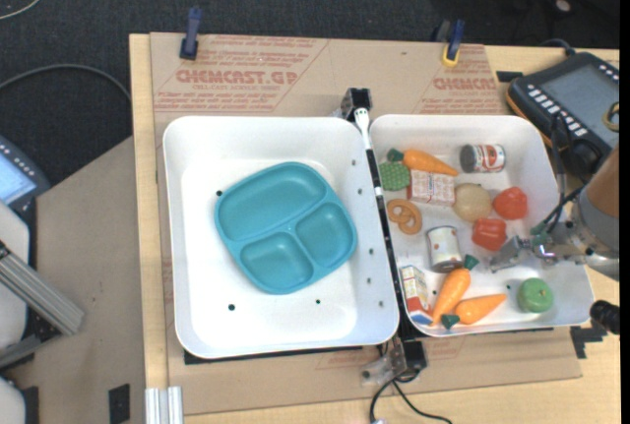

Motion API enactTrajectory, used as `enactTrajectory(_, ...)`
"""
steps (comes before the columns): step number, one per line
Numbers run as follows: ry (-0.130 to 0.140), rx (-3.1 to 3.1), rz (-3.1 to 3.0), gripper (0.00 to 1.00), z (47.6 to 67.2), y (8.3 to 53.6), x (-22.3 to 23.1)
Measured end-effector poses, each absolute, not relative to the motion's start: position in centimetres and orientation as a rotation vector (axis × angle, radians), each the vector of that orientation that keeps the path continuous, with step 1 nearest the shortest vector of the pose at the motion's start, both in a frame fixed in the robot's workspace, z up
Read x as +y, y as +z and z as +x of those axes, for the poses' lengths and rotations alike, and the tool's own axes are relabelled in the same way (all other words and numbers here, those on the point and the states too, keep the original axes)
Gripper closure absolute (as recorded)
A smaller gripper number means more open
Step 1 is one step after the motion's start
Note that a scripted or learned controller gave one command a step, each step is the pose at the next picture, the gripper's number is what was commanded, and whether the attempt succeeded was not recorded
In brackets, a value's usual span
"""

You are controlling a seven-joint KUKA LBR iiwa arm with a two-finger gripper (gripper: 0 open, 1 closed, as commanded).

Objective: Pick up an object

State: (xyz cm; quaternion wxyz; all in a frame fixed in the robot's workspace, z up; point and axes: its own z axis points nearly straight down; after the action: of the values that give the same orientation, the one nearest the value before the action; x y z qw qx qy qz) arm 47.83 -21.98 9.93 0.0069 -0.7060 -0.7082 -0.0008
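The right bin (pixel 448 125) holds several toy foods. Among them are a carrot (pixel 429 161), a tin can (pixel 482 157), a red and white box (pixel 431 187), a pretzel (pixel 403 213), a beige potato (pixel 472 202), a tomato (pixel 510 204), a red pepper (pixel 489 233) and a second can (pixel 443 247). Two more carrots (pixel 451 289) and a green apple (pixel 535 295) lie near the front. My gripper (pixel 519 253) reaches in from the right, low over the bin between the red pepper and the green apple. Nothing shows between its fingers.
The left bin (pixel 197 294) holds a teal divided plate (pixel 285 227). A small carton (pixel 413 289) lies at the right bin's front left corner. A black controller (pixel 566 97) sits on the bench beyond the right bin. Clamps (pixel 190 33) hold the cardboard at the back.
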Motion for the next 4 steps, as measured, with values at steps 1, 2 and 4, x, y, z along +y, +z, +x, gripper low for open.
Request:
enactTrajectory(1, -0.002, -2.221, -2.221, 1.0, 47.9, 11.5, -22.3)
enactTrajectory(2, -0.004, -2.229, -2.211, 1.0, 48.0, 14.7, -13.9)
enactTrajectory(4, -0.003, -2.227, -2.222, 1.0, 49.2, 22.0, -11.6)
